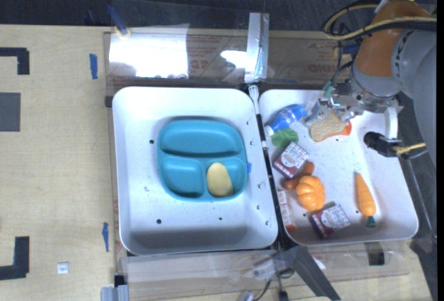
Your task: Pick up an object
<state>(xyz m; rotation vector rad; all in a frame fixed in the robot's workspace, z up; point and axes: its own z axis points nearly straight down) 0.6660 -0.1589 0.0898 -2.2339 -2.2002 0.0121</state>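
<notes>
So the grey arm with the orange band comes in from the upper right of the frame and its gripper [335, 107] sits low over the back of the right bin [402, 213], right on top of a tan slice of toast [327, 129]. The toast looks like it's touching the jaws or just under them, but I honestly can't tell if the jaws are open or closed, or whether they've got hold of anything, since the wrist hardware blocks that spot. Just left of the toast there's a blue bottle-like thing [288, 115] with a green leafy piece [283, 136] right below it, both up against the wall between the bins. Further toward the middle of that bin is a small dark red packet [292, 159], and just below it a little orange pumpkin [310, 191]. Another dark red packet [330, 220] lies near the front edge, and a carrot [365, 197] lies lengthwise on the right side, well apart from the toast. Over in the left bin [132, 154] there's a blue divided tray [201, 156] in the middle, with a yellowish lemon-shaped thing [220, 179] sitting in its lower right compartment. Both bins sit on the light wooden desk [52, 154], which has black tape marks along its left side.
</notes>
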